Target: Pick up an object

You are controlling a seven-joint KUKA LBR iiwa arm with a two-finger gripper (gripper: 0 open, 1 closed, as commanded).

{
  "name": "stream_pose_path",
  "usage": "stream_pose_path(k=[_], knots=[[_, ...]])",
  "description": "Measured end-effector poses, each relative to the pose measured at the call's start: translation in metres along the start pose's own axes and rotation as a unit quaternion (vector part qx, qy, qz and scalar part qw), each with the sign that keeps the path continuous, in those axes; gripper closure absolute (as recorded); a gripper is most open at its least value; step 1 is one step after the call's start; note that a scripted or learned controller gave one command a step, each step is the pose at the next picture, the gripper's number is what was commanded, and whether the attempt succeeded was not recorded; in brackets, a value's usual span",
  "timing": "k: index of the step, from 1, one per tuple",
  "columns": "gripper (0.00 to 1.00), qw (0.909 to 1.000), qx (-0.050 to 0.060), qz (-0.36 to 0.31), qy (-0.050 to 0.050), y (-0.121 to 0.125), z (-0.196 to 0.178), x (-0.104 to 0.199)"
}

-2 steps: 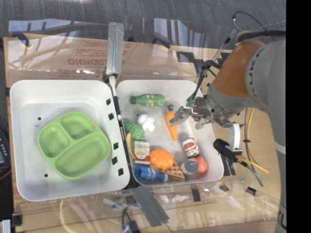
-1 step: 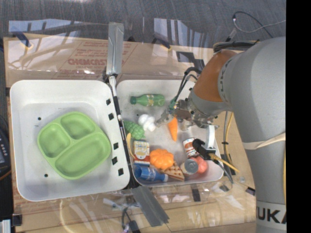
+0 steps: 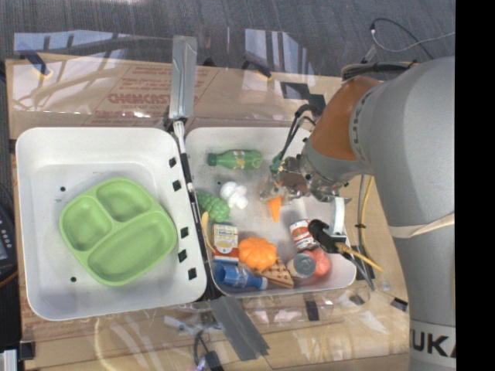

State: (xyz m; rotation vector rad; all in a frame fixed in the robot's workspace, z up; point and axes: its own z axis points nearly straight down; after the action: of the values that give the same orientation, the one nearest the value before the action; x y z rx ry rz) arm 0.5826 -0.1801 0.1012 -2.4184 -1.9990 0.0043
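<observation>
Claw point(image 3: 285, 182) low in right bin point(image 3: 203, 141), finger state can't tell, orange carrot point(image 3: 275, 207) touching below it at 6 o'clock, white garlic point(image 3: 233, 195) at 9, green bottle point(image 3: 235, 159) at 10, pumpkin point(image 3: 257, 252) at 7, green divided plate point(image 3: 118, 230) in left bin point(image 3: 31, 153).

The gripper point(image 3: 288, 182) sits under the arm's point(image 3: 402, 137) wrist, its fingers lost in a dark tangle of metal and cable, so their stance cannot be read. At its 6 o'clock an orange carrot point(image 3: 274, 207) hangs or lies; whether it is gripped is unclear. The arm's bulk is cut off at 3 o'clock and below. In the right bin point(image 3: 255, 134), the bottle point(image 3: 302, 236) label is too small to read, and a blue item point(image 3: 234, 276) at 7 o'clock is partly hidden by the bin wall.
</observation>
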Motion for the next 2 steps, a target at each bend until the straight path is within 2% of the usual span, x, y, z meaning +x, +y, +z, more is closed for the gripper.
stream_pose_path(k=[1,2], knots=[[1.00,0.9939,-0.001,0.110,0.000,-0.005,-0.011,0.056],[1.00,0.9941,-0.002,0.109,0.000,0.013,-0.104,0.085]])
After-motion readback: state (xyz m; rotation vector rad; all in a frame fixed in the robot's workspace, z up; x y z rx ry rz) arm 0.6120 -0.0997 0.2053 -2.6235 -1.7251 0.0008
